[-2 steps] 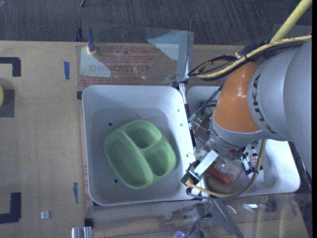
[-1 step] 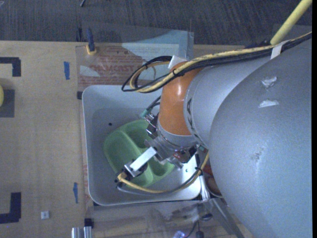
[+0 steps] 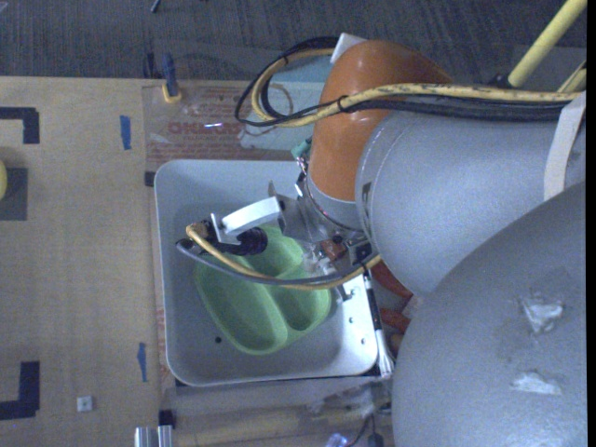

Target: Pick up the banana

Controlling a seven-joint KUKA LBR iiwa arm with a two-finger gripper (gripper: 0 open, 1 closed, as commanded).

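Closest to the camera, the grey arm (image 3: 484, 277) blocks your sight of everything on the right of the view, and its orange band (image 3: 358, 91) sits above the wrist. The end effector (image 3: 321, 250) is low in the white bin (image 3: 177, 250), tucked under the wrist. You cannot tell how far open it is, or whether it has hold of anything.

One green divided dish (image 3: 256, 310) lies in that bin, right under the end effector and stretching out to its left. You can see two of its compartments, and its right end is hidden beneath the wrist. Just right of the end effector, a reddish thing (image 3: 396, 319) peeks out past the bin wall, too covered to name.

You cannot tell from this angle where the banana lies. Well to the left of the end effector, at the frame edge, one yellow shape (image 3: 3, 180) is cut off on the desk (image 3: 74, 277), with too little showing to name it.

On the desk you can count two black corner marks (image 3: 23, 124) and two blue tape strips (image 3: 126, 133).
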